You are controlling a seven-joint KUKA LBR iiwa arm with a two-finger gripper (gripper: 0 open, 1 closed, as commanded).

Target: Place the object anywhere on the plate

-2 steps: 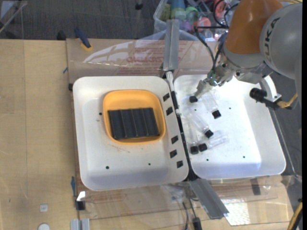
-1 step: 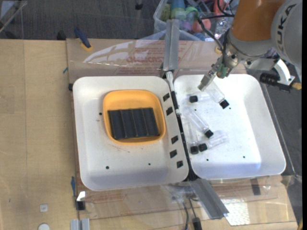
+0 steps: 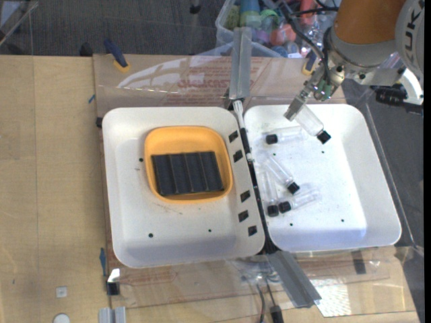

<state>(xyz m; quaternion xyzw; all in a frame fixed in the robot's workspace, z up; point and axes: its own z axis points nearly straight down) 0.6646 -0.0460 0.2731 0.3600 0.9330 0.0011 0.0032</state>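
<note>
**Tube lifted, plate still waiting**

Your claw (image 3: 301, 104) sits at upper right of the frame, above the right bin (image 3: 377, 180), pinching a clear tube with a black cap (image 3: 312, 124) that hangs tilted from its tip. I judge the pick done and the carry and drop still to come. The orange plate (image 3: 156, 143) in the left bin (image 3: 124, 227) holds one black ridged block (image 3: 187, 173). About four more capped tubes (image 3: 283, 179) lie in the right bin.

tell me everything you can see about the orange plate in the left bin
The orange plate is a shallow, rounded-square dish, glossy like plastic, with a raised rim. It lies flat in the middle of the left white bin. A dark ribbed rectangular block rests on it, covering most of its floor.
</note>
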